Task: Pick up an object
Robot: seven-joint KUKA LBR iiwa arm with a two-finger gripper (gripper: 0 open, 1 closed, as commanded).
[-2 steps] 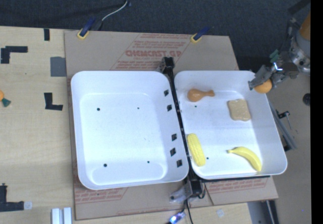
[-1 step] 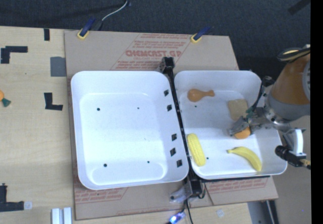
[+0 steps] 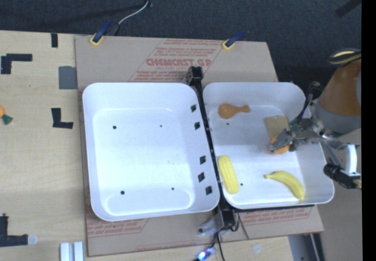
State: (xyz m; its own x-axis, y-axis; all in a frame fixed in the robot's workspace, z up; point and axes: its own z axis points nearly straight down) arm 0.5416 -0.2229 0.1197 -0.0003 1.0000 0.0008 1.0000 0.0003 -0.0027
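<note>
A small orange object [image 3: 281, 149] lies in the right bin [image 3: 258, 90], close under the tan block [image 3: 275, 127], and the gripper [image 3: 286, 140] sits right at it (whether it is clasping the piece or merely over it I cannot tell). This looks like the grasp step; next calls for a firm hold, then a straight lift. The banana [image 3: 288, 183], corn cob [image 3: 228, 174] and drumstick toy [image 3: 232, 110] lie apart.

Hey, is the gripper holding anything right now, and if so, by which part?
Cannot tell. The gripper sits low in the right bin at a small orange thing, beside a tan block.
</note>
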